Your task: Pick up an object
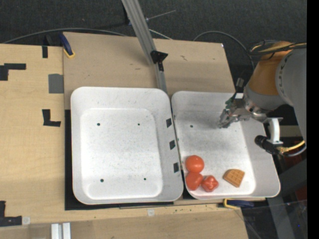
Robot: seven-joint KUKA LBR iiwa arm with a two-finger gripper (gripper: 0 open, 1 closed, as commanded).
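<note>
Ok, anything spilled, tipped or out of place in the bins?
Nothing stands out. The tomato, two red pieces and cracker sit clustered inside the right bin; gripper hovers above its upper area.

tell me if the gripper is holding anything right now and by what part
Nothing is held. The gripper hangs over a bare patch of the right bin, apart from the tomatoes and cracker.

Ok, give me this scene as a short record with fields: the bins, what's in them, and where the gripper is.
bins: left bin and right bin, side by side on the bench
right bin contents: tomato, two smaller red pieces touching, tan waffle-like piece, all near the front edge
gripper: gripper low over the back part of the right bin, apart from the objects
held: nothing seen between its fingers
</note>
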